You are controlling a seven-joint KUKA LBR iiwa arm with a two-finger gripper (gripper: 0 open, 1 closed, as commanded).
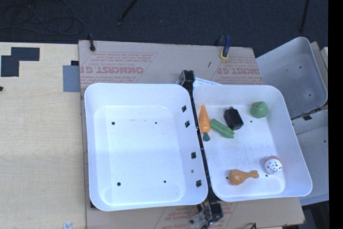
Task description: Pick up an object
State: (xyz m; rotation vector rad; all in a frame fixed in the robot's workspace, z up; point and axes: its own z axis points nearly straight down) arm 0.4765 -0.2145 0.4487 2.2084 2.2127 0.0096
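Note:
The right bin [289,131] holds several small objects. An orange carrot [204,118] lies by its left wall, with a green pod-shaped piece [222,128] beside it. A black block [233,118] sits near the middle and a green ball [259,109] toward the far right corner. An orange drumstick-shaped toy [242,176] lies near the front edge, and a white speckled ball with a pink top [273,165] rests to its right.
The left bin [107,99] stands beside the right one, joined along a black clipped divider [194,131]. Both rest on a cardboard sheet [139,64]. A grey-white panel [297,72] lies off the right bin's far corner.

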